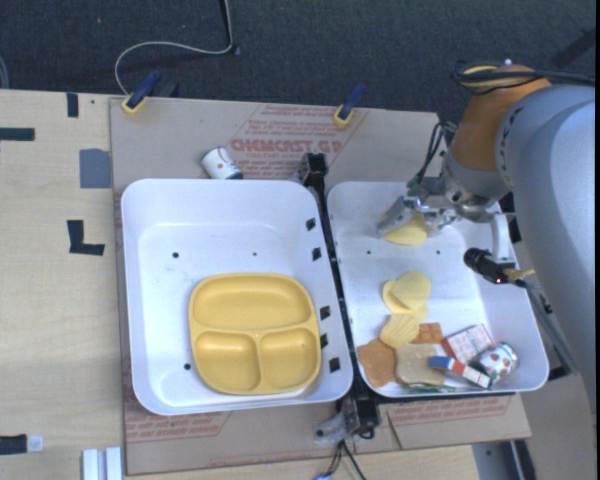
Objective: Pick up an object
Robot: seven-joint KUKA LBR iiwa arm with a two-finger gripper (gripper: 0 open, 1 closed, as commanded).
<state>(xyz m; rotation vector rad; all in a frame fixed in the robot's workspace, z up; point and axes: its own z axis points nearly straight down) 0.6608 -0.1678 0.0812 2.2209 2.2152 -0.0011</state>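
Hovering low in the right bin (pixel 360 208), the gripper (pixel 412 220) sits right over a yellow piece (pixel 408 235) lying apart from the food pile (pixel 430 348) near the front corner, likely an easy isolated pick; can't tell if jaws are apart or closed on it.

One fixed overhead camera, slanted down on both white bins (pixel 140 268), arm (pixel 540 168) from right.

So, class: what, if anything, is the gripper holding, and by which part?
It cannot be told. The gripper sits right over a pale yellow flat piece in the right white bin, but no grasp is visible.
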